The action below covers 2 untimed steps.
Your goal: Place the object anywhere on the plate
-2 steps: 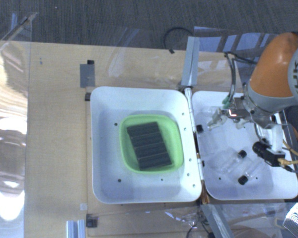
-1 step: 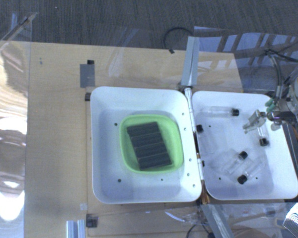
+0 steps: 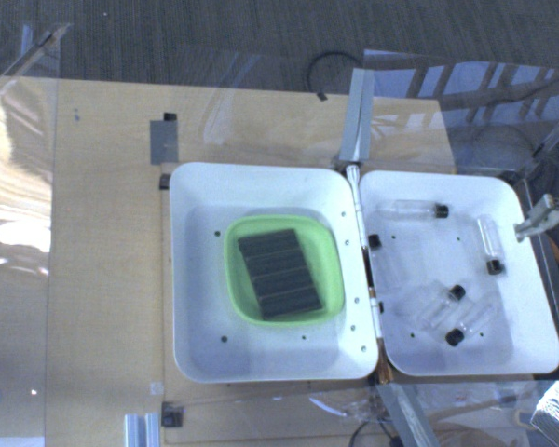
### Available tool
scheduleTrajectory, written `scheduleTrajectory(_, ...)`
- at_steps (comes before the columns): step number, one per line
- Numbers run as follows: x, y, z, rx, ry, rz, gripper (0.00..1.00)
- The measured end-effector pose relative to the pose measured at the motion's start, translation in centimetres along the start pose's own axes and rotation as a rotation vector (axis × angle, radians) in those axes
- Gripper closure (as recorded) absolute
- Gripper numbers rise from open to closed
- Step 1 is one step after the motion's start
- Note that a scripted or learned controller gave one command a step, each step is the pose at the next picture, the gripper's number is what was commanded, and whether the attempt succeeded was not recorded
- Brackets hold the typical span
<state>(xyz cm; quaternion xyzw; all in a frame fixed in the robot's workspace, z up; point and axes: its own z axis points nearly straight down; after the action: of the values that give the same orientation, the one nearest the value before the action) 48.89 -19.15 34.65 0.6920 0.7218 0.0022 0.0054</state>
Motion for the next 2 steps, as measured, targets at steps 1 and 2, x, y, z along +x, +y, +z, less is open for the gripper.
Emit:
scheduleTrajectory(1,-1.5,-0.1,-0.5,0.001,-0.001,-0.09,0.0)
scheduleTrajectory(2,-0.4,0.3,7.4,0.005,0.002,-0.083,0.0)
